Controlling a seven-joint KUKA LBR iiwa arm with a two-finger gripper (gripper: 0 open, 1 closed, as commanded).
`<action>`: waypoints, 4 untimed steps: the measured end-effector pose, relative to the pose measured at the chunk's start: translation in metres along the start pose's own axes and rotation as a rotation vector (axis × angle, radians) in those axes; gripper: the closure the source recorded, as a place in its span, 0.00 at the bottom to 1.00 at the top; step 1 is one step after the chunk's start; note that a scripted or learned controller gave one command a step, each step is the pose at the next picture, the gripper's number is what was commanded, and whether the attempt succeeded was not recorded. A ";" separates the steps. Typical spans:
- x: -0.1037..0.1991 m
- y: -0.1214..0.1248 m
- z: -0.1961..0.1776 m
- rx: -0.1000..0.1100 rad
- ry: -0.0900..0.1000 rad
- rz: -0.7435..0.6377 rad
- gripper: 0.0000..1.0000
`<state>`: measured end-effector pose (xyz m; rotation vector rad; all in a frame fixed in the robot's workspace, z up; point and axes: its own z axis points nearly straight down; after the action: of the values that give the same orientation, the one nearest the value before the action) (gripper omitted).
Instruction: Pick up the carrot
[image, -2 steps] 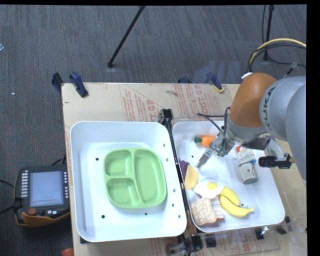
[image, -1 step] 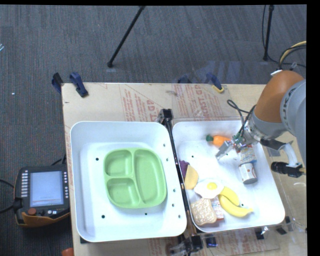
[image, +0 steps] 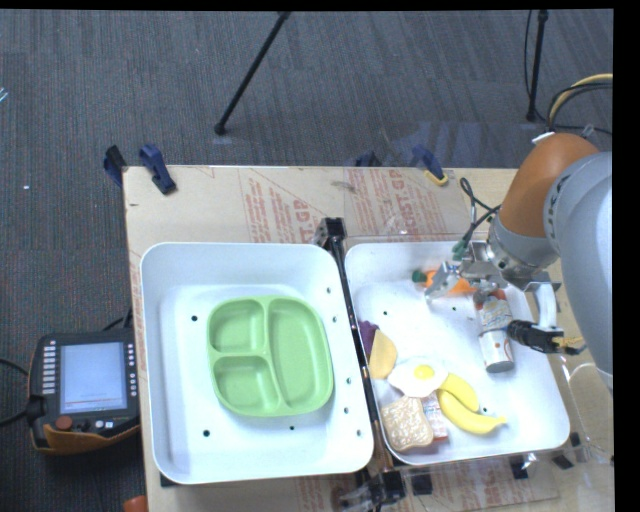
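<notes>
**Fingers at carrot, upper part of right bin**

Reaching in from the right: grey arm with orange band, bent down over the right bin. Gripper low at the bin's upper middle, right at the carrot. Orange of the carrot visible beside and partly behind the metal fingers, with a bit of green at its left end. Cannot tell whether open, closed, or gripping; too small and cluttered to read. Carrot near the bin's far wall, well apart from the food lower down.

Elsewhere in the right bin: a small bottle just below the wrist, a fried egg near the middle, a banana and toast toward the near edge, a yellow wedge by the left wall.

In the left bin: a green divided plate, three compartments, lying flat.

On the floor left of the tabletop: a handheld pendant with lit screen.
</notes>
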<state>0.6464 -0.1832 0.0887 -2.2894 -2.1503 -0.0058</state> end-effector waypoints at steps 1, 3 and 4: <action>0.002 0.001 -0.010 0.001 -0.003 -0.008 1.00; 0.004 0.002 -0.020 0.002 -0.003 -0.016 1.00; 0.005 0.001 -0.019 0.003 -0.003 -0.017 0.00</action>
<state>0.6482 -0.1780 0.1080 -2.2702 -2.1694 0.0008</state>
